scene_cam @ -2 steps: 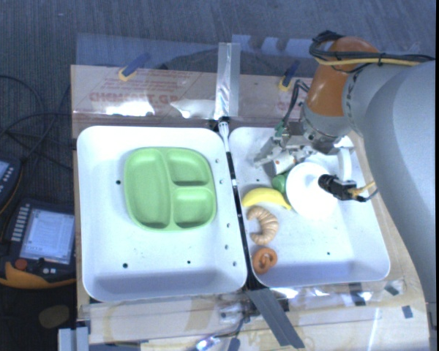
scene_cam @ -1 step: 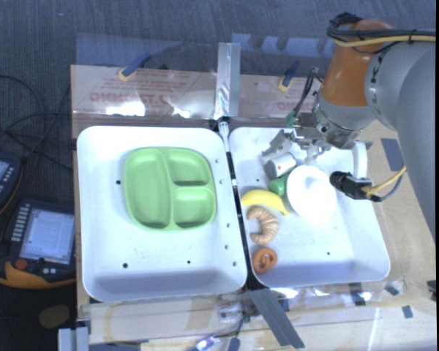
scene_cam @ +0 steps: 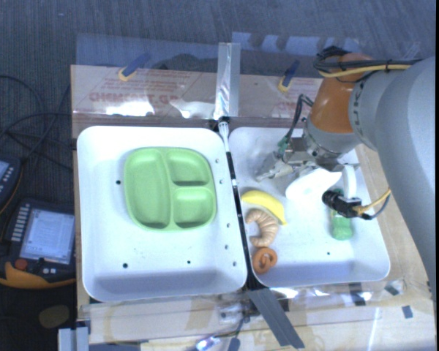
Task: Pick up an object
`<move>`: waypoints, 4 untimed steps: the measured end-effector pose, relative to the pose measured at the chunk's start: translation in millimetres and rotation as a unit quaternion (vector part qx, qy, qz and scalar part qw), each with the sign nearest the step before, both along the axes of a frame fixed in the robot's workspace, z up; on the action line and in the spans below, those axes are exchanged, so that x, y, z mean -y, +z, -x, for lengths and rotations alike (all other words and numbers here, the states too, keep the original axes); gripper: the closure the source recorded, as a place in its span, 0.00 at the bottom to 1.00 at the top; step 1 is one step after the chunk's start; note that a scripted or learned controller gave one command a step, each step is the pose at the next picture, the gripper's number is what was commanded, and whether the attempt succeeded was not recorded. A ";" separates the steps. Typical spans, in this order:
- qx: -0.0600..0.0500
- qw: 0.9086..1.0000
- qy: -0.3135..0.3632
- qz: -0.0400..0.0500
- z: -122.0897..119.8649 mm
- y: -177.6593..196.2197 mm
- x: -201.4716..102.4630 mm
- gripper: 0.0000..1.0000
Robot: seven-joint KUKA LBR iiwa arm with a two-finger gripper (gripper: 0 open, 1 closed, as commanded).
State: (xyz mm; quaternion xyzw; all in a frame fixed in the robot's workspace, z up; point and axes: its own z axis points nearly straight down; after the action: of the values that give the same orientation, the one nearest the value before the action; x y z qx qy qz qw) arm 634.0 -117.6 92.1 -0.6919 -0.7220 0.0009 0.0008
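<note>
Lying lengthwise from upper left to lower right, the banana (scene_cam: 265, 205) sits below the spread fingers (scene_cam: 272, 171).

A: What does the arm (scene_cam: 406, 115) look like?

B: Thick, rounded, pale grey, with a smooth shell. Above the wrist sits a glossy orange band (scene_cam: 335, 108).

A: Any cables?

B: Yes. A yellow cable and black cables (scene_cam: 351, 64) loop over the top of the orange band, and a thin dark cable (scene_cam: 298, 112) runs down its side. Below the band the wrist hardware (scene_cam: 307, 151) is metallic grey, with a small green spot.
</note>
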 end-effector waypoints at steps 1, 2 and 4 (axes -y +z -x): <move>0.005 1.000 -0.031 0.001 110.4 -2.7 -16.2 0.00; 0.007 0.998 -0.060 0.002 -3.9 -3.4 0.8 0.00; 0.005 0.991 -0.134 0.002 -25.0 -4.4 35.4 0.00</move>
State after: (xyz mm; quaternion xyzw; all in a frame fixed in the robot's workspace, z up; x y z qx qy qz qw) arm 659.0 -153.0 87.8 -0.7825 -0.6227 -0.0012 -0.0041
